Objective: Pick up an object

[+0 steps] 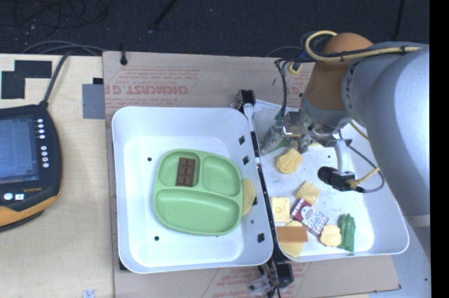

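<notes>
**Two bins inspected, arm low over the right one**

We find the gripper [291, 139] down in the right bin [382, 237], near its upper left corner. A ridged yellow piece [288, 162] lies just below it, long axis slanting from lower left to upper right. We cannot tell whether the two touch, nor how the gripper is set; the wrist and cables mask it. The left bin [133, 142] carries a green divided tray [210, 209] with a brown bar [186, 171].
</notes>
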`<state>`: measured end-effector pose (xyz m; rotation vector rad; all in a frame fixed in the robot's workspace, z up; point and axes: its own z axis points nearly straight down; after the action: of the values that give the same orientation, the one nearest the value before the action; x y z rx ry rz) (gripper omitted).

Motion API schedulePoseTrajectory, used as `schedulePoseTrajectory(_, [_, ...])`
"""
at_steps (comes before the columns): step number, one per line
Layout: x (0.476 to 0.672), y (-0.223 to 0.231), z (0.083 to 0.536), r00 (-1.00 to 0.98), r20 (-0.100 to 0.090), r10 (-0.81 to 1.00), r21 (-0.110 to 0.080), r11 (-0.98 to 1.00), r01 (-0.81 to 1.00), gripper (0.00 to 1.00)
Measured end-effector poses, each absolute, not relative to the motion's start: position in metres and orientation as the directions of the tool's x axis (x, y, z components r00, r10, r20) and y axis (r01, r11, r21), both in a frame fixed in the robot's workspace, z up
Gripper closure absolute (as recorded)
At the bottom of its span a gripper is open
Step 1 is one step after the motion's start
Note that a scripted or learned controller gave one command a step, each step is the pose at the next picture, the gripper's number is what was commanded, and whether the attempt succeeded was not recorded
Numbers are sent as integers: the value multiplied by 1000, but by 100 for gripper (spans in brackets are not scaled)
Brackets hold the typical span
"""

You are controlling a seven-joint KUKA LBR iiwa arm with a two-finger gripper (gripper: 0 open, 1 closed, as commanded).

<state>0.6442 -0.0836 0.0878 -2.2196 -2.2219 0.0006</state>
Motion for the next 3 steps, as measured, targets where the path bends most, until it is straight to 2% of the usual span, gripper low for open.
schedulePoseTrajectory(1, [590, -85, 88, 1, 1, 1000, -6, -1, 1000, 0])
schedulePoseTrajectory(2, [524, -86, 89, 2, 1, 1000, -2, -2, 1000, 0])
schedulePoseTrajectory(3, [601, -132, 88, -2, -3, 1000, 3, 2, 1000, 0])
